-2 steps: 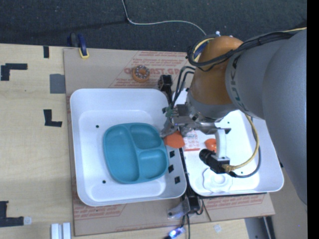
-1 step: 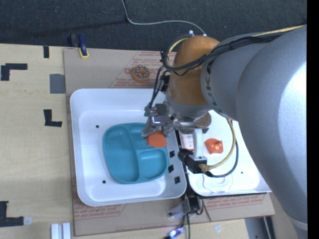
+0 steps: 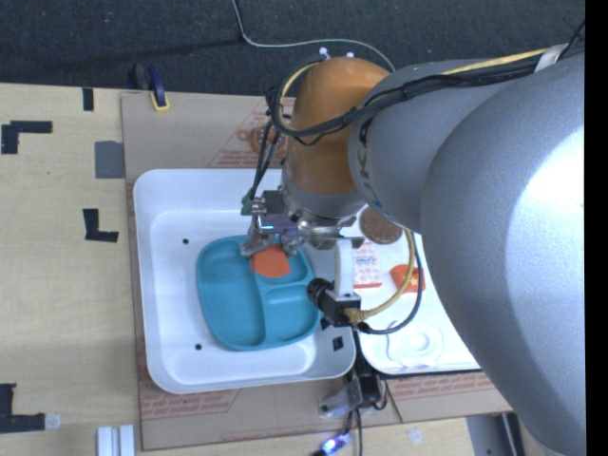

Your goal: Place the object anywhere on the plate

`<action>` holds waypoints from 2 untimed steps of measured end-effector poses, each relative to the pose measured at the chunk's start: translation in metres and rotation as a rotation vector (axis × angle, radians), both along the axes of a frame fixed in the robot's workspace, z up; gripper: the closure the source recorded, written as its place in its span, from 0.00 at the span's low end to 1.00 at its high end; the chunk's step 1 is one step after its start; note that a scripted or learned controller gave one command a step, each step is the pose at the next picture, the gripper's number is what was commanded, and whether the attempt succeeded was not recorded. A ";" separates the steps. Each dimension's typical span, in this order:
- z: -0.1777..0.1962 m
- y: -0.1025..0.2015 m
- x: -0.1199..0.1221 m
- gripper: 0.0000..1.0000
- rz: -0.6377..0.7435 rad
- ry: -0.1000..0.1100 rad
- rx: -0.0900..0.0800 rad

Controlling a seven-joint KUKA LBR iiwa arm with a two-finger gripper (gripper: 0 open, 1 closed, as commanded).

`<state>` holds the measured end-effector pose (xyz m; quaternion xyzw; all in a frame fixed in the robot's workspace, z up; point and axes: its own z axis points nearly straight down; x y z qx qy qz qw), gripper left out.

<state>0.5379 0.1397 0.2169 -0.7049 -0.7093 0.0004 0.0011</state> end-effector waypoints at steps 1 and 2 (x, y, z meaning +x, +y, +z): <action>0.011 0.056 0.005 1.00 0.001 -0.001 0.001; 0.011 0.052 0.005 0.00 -0.003 0.001 -0.002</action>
